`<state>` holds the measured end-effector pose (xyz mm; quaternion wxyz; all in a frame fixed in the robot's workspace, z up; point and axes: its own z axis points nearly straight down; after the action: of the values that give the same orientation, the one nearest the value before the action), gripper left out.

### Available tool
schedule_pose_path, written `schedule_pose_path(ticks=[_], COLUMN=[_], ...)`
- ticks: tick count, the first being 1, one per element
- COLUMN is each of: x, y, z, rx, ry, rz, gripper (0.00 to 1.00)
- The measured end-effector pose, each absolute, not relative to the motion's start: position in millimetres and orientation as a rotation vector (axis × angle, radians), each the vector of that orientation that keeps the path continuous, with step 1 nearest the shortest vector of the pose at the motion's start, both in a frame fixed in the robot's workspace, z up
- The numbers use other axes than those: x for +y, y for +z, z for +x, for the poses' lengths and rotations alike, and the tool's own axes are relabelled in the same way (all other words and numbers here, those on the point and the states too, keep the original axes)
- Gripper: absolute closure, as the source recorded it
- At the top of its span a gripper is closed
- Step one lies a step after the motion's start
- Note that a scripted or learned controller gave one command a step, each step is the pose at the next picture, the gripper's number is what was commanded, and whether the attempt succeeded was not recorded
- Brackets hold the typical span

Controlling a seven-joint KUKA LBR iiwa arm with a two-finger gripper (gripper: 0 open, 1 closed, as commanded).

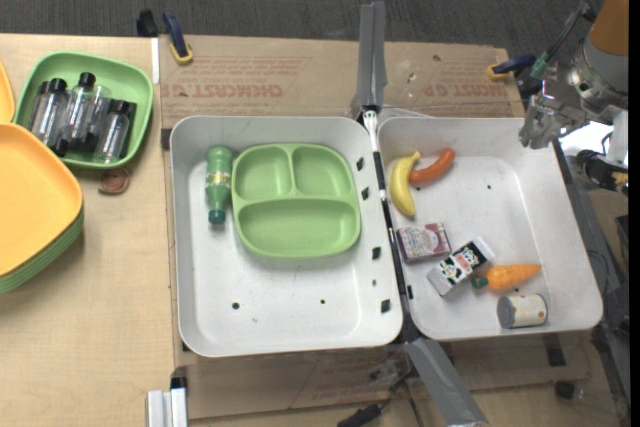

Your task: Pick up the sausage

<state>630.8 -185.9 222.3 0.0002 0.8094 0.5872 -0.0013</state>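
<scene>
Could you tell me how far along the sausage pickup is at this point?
Nothing looks done yet: the sausage lies in the right bin near its far edge, touching the banana. The pincer sits at the bin's far right corner, apart from the sausage. Left to do: move over it, descend, grasp and lift.

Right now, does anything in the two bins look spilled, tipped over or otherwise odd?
Nothing looks spilled or broken. The green bottle lies on its side beside the green divided plate in the left bin, and the sausage rests against the banana.
</scene>
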Motion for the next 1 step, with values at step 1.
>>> schedule_pose_path(ticks=[1], x=[-199.4], y=[227.6], z=[635.3], rx=[1.428], ry=[-0.006], rz=[2.798], gripper=[1.00])
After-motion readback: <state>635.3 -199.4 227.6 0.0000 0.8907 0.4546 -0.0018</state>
